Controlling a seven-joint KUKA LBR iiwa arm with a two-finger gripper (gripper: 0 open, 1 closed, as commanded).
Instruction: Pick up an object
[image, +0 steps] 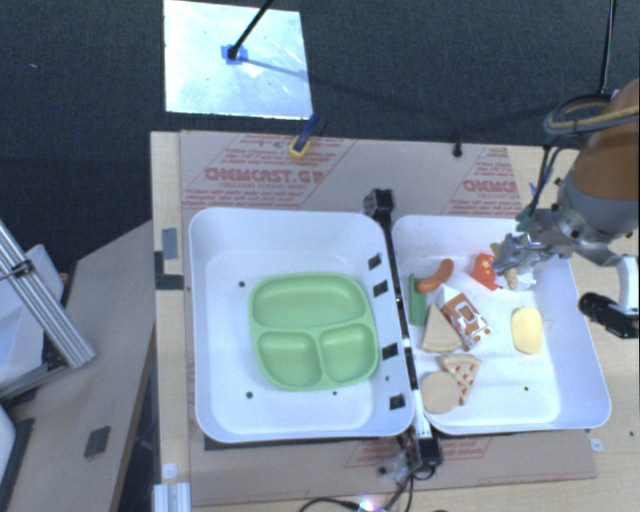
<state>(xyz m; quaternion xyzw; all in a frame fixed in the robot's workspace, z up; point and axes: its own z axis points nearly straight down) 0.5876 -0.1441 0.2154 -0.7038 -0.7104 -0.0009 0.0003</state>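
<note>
Over the right bin's far side, my tool (518, 256) hangs just beside a small red piece (484, 270).

Whether the tool is wide or narrow I cannot tell, and nothing shows held in it. I judge the red piece the likeliest pick, lying apart from the sausage (434, 275), carton (465, 319), yellow lemon (527, 330) and waffle (460, 376). Left, a green divided plate (311, 330) fills its bin (215, 290). Both bins sit on a board-covered surface (265, 170); dark carpet (80, 100) lies beyond.

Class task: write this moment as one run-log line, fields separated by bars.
gripper: low over right bin, far side | nearest: red piece | green tray: in left bin | grasp: not seen
</note>
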